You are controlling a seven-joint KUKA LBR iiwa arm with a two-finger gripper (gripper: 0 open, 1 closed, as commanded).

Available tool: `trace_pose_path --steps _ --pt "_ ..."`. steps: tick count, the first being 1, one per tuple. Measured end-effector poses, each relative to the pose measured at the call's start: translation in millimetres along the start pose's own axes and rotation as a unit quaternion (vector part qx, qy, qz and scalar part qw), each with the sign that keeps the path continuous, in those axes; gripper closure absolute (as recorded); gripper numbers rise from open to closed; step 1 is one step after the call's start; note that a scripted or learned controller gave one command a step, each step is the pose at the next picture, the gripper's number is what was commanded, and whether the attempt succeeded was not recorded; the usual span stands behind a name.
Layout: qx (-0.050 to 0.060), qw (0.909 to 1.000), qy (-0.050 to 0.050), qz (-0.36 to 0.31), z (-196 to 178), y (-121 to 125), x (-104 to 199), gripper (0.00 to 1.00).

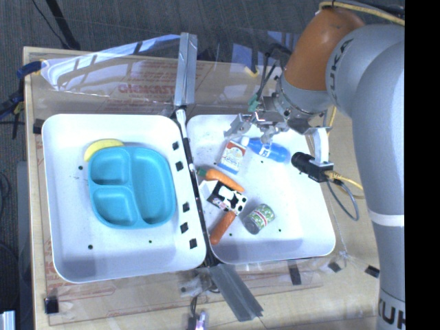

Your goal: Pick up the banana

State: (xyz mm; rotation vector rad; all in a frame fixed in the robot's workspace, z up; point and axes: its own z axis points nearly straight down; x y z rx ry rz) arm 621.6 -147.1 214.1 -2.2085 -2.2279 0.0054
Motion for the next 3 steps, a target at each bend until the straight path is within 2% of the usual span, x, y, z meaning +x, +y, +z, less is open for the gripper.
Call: trace_pose_path --steps 1,2,3 --pt "0.0 0.9954 0.0 0.096 120 -29 9 0.0" --pt "-0.002 0.9962 0.0 0.088 123 -75 16 0.0" --pt "-0.007 0.9946 -0.004 0.103 120 -110 35 0.0"
